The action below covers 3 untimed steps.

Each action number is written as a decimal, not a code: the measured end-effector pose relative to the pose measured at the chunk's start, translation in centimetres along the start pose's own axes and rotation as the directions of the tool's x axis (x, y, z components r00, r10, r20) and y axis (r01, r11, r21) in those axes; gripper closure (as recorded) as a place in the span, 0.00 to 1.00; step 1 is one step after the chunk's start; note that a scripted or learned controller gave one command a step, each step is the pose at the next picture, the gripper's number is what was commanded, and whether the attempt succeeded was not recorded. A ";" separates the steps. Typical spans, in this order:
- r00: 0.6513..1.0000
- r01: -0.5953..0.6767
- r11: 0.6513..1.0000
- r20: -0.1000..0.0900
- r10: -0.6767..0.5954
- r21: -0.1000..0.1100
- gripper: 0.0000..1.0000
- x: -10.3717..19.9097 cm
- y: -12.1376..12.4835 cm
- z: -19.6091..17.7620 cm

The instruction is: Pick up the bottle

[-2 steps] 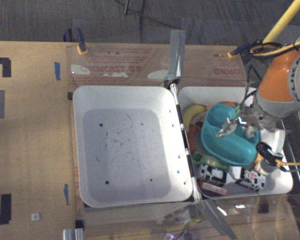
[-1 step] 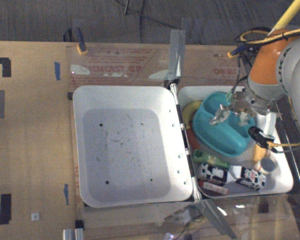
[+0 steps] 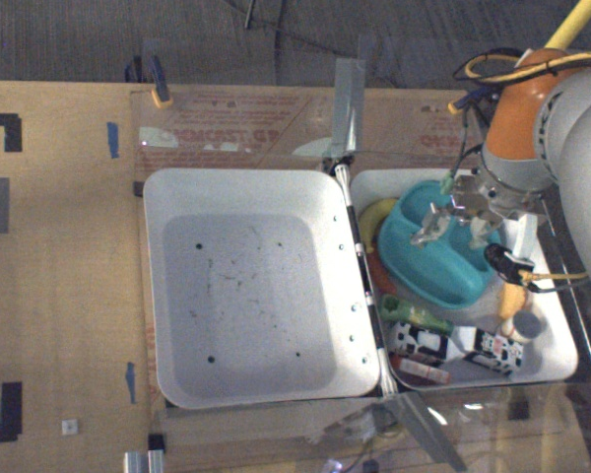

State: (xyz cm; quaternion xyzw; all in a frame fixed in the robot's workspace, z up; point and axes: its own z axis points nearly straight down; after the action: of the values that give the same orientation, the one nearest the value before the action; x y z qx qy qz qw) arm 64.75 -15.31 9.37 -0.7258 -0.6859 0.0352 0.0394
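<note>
My gripper (image 3: 456, 223) hangs over the right bin (image 3: 561, 358), just above a large teal bowl (image 3: 433, 259) and toward its far right side. Its fingers stand apart with nothing between them. A small orange, bottle-like object (image 3: 512, 300) with a pale round end (image 3: 526, 325) lies near the bin's right wall, in front of the gripper. A green elongated item (image 3: 414, 313) lies beside the bowl's near edge. Which of these is the bottle is not clear.
A yellow item (image 3: 374, 217) and a red one (image 3: 374, 269) are wedged between the bowl and the bin's left wall. Black-and-white packets (image 3: 421, 341) (image 3: 494, 349) lie along the front. The left bin (image 3: 167, 200) adjoins it. A black cable (image 3: 502, 257) trails by the gripper.
</note>
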 end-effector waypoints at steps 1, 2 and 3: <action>0.999 0.052 0.998 -0.012 -0.052 -0.018 0.00 -0.7 -0.3 0.1; 1.000 0.026 0.993 -0.012 -0.027 -0.113 0.00 -4.8 -3.8 -0.1; 0.993 0.114 0.993 -0.042 -0.114 0.008 0.00 -5.5 0.7 -0.1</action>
State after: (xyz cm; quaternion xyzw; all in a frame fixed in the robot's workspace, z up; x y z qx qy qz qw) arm 65.18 -20.82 9.41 -0.6859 -0.7250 0.0213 0.0591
